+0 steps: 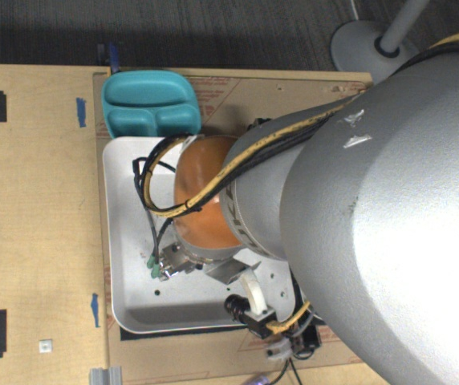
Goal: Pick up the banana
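My arm reaches in from the right, and its big grey body covers most of the view. The wrist with its orange band [201, 195] hangs straight down over the middle of the left white bin [127, 247]. The wrist flange with a small green connector [159, 269] sits low over the bin floor. Whatever lies under the wrist is hidden by the arm. The bare strip of bin floor along the left and front holds nothing I can make out.
A teal plastic tray [151, 104] rests at the far rim of the bin. Black and yellow cables [151, 191] loop off the wrist to the left. The tan bench [37, 215] with blue tape marks stretches to the left.
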Controlling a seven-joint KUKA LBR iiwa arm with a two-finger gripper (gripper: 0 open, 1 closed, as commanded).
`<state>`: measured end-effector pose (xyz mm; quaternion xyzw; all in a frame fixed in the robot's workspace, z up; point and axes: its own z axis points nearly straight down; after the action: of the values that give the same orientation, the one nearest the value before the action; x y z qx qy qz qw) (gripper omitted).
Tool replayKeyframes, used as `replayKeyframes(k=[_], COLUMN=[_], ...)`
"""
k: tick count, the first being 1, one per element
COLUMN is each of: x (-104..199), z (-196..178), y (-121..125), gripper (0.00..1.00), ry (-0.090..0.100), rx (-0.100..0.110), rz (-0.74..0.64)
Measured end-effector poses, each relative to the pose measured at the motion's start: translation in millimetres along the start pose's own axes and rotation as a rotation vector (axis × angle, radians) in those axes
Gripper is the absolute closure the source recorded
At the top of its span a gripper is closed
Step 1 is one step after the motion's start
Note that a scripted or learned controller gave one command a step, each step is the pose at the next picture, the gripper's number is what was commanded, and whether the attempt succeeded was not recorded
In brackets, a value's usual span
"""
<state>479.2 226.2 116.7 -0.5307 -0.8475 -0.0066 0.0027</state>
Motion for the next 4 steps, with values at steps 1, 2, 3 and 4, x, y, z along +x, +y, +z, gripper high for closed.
replayKeyframes(k=[1,2,3,4], x=[0.3,0.5,0.8,1.1], z=[-9.7,-19.4,-29.2,-38.9], y=[0.5,1.1,1.7,2.4], gripper=[1.0,1.0,1.0,1.0], ry=[0.0,-0.001,-0.001,-0.002], rx=[-0.002,-0.003,-0.005,-0.007], rz=[0.0,0.0,0.0,0.0])
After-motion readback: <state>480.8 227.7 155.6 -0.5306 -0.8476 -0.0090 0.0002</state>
